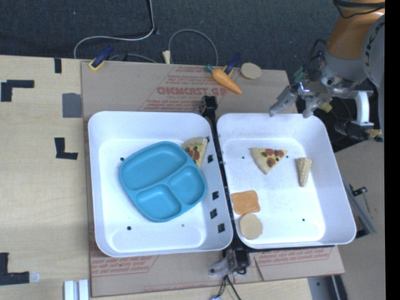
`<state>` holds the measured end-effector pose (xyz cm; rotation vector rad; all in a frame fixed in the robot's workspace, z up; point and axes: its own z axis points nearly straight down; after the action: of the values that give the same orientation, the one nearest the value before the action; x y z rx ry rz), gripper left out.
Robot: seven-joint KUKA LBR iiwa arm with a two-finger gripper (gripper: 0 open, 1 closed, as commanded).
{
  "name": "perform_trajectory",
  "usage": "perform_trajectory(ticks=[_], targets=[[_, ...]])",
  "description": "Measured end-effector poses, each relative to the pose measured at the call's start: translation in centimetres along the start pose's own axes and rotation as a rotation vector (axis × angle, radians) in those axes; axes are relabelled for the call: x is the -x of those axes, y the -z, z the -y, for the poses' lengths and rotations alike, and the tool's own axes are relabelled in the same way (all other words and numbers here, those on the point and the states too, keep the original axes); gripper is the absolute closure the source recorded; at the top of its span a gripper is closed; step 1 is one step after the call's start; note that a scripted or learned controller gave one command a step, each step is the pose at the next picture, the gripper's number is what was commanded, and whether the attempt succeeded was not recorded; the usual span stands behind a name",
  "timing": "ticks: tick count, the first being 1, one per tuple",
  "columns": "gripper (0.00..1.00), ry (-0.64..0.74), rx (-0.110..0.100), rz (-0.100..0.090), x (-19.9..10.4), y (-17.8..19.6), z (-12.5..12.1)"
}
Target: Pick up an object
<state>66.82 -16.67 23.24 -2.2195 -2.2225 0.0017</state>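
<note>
Arm: the grey arm (359, 24) with its orange band is seen at the upper right of the frame, reaching in from the right edge.
Gripper: the gripper (292, 107) is held above the upper right corner of the right bin, just over its far rim.
Jaws: two fingers are seen spread apart, with nothing pinched between them.
Right bin: the right bin (325, 167) is placed at the centre right of the frame.
Pizza slice: a pizza slice (269, 158) is laid in the upper middle of the right bin, below and to the left of the gripper.
Cone: a pale cone (303, 170) is laid just right of the pizza slice, apart from it.
Toast: an orange toast piece (244, 201) is set in the lower left of the right bin.
Cookie: a round cookie (250, 226) is placed just below the toast, touching or nearly touching it.
Left bin: the left bin (100, 167) is seen at the centre left, side by side with the right one.
Plate: a blue divided plate (162, 181) is laid in the middle of the left bin.
Second slice: a second pizza slice (196, 149) is tucked at the plate's upper right edge.
Carrot: a carrot (225, 80) is laid on the cardboard above the bins.
Disc: a tan disc (251, 71) is seen just right of the carrot.
</note>
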Motion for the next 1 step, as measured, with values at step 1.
perform_trajectory(ticks=[1], targets=[[0.0,0.0,0.0,0.002,-2.17,-14.75,4.43]])
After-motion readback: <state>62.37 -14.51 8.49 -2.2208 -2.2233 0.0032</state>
